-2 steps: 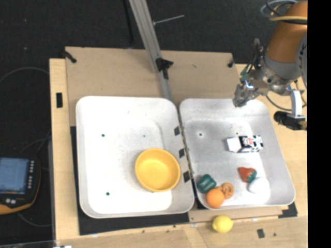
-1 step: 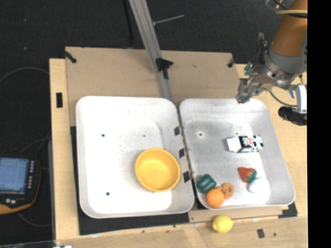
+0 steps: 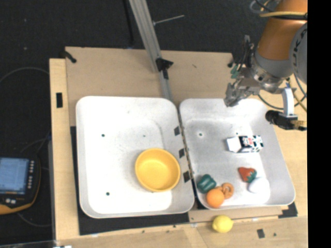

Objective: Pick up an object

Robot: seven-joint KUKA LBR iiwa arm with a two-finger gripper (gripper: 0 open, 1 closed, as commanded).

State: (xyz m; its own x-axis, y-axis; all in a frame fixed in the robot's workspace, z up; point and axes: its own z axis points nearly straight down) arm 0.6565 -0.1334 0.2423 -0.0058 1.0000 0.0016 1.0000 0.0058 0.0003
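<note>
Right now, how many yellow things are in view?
2. The yellow bowl sits in the left bin; the lemon lies outside, on the bench in front of the right bin.

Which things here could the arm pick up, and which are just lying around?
Candidates to pick:
yellow bowl in the left bin
In the right bin: white toy vehicle, red piece, green piece, orange ball

Lying about:
yellow lemon on the bench, outside the bins
handheld screen
</note>
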